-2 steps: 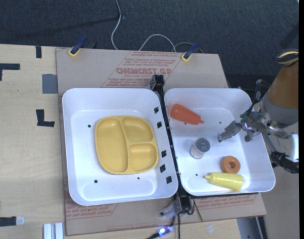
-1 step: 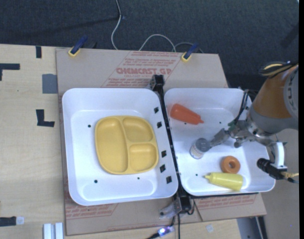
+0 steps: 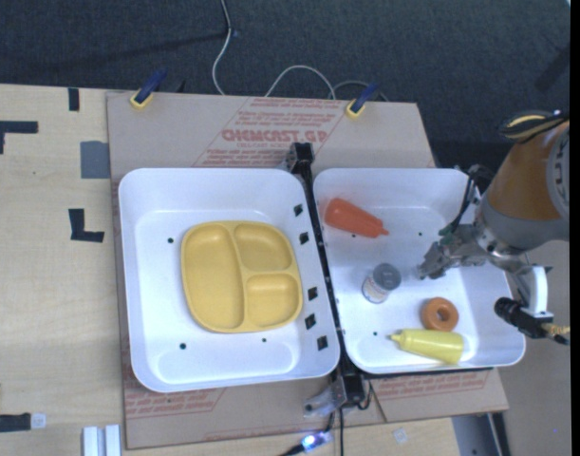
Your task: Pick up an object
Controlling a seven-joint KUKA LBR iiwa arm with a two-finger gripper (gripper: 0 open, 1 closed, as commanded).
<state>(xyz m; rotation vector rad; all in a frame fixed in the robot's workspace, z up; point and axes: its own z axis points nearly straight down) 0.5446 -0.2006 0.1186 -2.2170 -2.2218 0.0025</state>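
Pincer (image 3: pixel 439 262) low over right bin (image 3: pixel 413 186), fingers too small and blurred to tell spread, orange bottle (image 3: pixel 354 218), small jar (image 3: pixel 381 282), donut (image 3: pixel 440 313), yellow bottle (image 3: pixel 430 345) there, arm (image 3: pixel 529 183) cut off at right

Right bin (image 3: pixel 403 183): orange bottle (image 3: pixel 354 218) lying upper left, grey can (image 3: pixel 381 282) centre, orange ring (image 3: pixel 440 313) and yellow bottle (image 3: pixel 429 345) lying lower right.
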